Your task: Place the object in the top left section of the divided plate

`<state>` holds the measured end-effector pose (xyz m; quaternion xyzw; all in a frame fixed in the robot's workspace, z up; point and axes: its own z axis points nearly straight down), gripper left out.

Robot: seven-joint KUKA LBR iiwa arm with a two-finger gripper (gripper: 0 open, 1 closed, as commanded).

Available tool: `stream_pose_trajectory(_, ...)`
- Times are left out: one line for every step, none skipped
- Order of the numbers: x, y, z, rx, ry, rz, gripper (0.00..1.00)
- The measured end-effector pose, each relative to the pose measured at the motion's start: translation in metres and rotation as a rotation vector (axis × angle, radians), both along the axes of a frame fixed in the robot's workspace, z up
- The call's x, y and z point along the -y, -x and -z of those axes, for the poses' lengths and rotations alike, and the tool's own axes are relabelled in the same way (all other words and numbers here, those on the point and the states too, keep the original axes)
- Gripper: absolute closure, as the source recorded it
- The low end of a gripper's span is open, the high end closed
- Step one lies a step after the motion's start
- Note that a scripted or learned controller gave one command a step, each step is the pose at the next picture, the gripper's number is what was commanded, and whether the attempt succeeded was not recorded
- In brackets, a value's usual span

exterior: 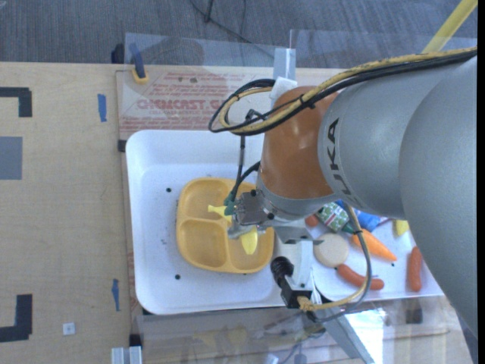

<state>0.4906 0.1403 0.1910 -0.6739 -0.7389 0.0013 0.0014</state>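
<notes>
Placement step: tool [241,220] hovered over yellow plastic divided plate [198,233]; finger state indeterminate. Small yellow object [248,241] beneath. Next: verify section, release.

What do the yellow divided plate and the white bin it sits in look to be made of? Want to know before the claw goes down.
The divided plate looks like moulded plastic: even yellow colour, rounded raised dividers, soft semi-matte sheen. The white bin also looks like plastic or a coated tray: smooth, uniform white, rounded corners, low rim. Neither shows grain or metallic glare, but that is a judgement from looks alone.
</notes>
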Motion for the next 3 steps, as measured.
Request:
stream_pose_trajectory(0.067, 0.011, -0.044, 0.004, 0.0, -0.11, 1.0)
stream_pose_trajectory(-0.025, -0.05, -0.046, 0.005, -0.001, -0.207, 1.0)
stream_pose_trajectory(0.021, -0.001, -0.027, 0.001, -0.001, -0.353, 1.0)
